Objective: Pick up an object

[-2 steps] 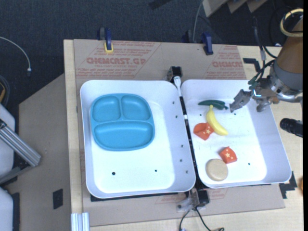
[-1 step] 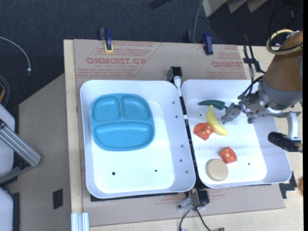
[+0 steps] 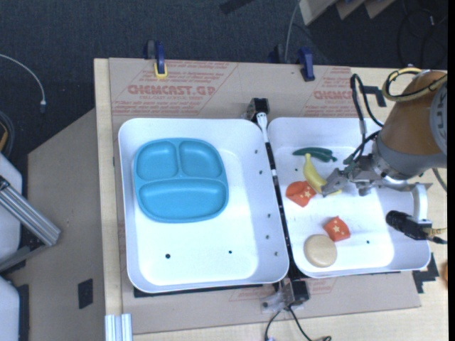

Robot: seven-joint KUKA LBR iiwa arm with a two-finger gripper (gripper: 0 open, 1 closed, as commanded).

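Jaws sit low in the right bin, their tips just beside the banana's lower end and near the red piece; whether they are spread or closed I cannot tell, and nothing is seen between them. Banana and green pepper crowd the bin's upper left near the wall shared with the left bin, while the strawberry and tan bun lie toward the front edge, leaving bare floor at the bin's right. A blue tray fills the left bin's upper half, with open white floor below it, and the desk borders both bins.
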